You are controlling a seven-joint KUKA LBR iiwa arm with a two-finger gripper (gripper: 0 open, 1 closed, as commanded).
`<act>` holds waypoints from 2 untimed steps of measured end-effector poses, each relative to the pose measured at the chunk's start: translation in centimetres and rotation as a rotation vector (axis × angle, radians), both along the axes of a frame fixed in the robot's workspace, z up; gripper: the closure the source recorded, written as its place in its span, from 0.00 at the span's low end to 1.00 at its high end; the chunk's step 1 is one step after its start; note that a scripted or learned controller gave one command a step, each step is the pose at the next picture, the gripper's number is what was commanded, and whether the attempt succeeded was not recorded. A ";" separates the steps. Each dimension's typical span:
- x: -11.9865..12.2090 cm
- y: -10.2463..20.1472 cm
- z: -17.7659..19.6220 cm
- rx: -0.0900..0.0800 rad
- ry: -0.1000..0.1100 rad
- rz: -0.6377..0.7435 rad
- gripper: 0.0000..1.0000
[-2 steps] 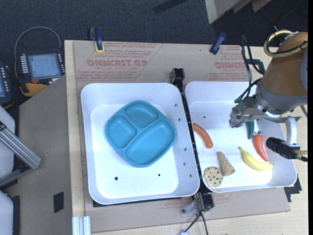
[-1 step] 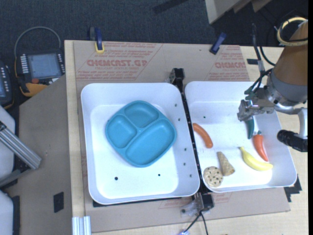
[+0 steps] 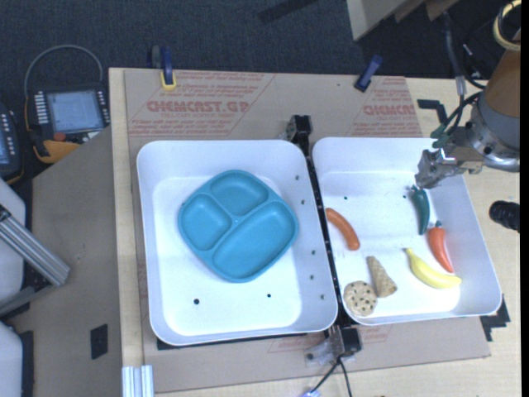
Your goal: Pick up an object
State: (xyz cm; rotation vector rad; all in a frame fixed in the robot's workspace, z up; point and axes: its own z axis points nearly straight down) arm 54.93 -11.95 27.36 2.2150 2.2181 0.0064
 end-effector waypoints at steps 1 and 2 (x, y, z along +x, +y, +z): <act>0.9 5.9 -1.7 0.005 0.011 0.005 1.00; 1.3 12.0 -3.2 0.005 0.012 0.005 1.00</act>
